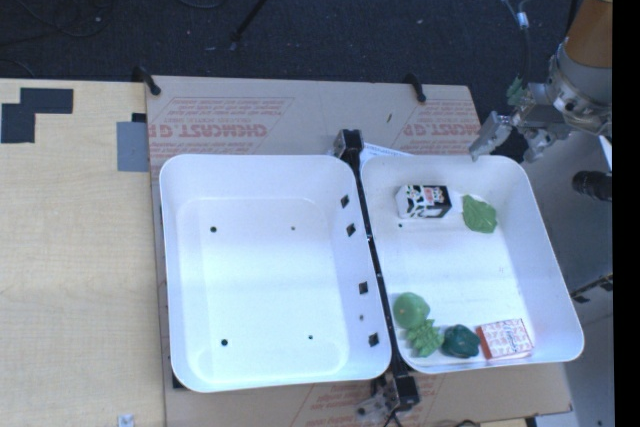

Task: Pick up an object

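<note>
A: Where is the arm (590, 25) seen?

B: It is seen at the upper right, its orange band above the grey wrist, held over the far right corner of the right bin (545, 245). The fingers (492, 133) are spread apart, pointed down and leftward, with nothing held between them.

A: And the objects?

B: All are found in the right bin. A black-and-white box (422, 201) lies near the far wall, a green lump (479, 214) just beside it. At the near wall a green toy (413, 320), a dark teal object (460, 342) and a red-patterned box (505, 338) are lined up. The left bin (260, 270) sits alongside on the desk (70, 245)
</note>
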`<state>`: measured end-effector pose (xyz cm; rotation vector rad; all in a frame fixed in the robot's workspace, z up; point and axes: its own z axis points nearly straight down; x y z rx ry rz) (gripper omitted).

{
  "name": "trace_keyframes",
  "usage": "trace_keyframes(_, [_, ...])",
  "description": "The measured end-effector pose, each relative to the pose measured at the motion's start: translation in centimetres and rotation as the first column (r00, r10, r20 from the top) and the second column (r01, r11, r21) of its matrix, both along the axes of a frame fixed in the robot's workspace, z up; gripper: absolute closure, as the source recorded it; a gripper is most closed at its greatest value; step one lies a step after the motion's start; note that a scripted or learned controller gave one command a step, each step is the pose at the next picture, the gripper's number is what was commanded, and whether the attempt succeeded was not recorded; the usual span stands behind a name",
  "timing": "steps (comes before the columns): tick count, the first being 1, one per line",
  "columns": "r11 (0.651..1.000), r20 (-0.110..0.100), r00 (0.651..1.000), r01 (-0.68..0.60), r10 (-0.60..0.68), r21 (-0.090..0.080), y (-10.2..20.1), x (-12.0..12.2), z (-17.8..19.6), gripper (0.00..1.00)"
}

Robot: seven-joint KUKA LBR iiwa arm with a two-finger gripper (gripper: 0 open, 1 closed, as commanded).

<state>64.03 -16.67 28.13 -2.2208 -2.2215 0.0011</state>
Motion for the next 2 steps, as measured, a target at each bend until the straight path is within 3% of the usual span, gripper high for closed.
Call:
trace_keyframes(1, [1.000, -0.022, 1.000, 0.001, -0.001, 0.007, 1.6, -6.4, -16.8, 0.00])
trace_keyframes(2, [1.000, -0.010, 1.000, 0.009, -0.009, 0.001, -4.6, -14.7, -18.4, 0.00])
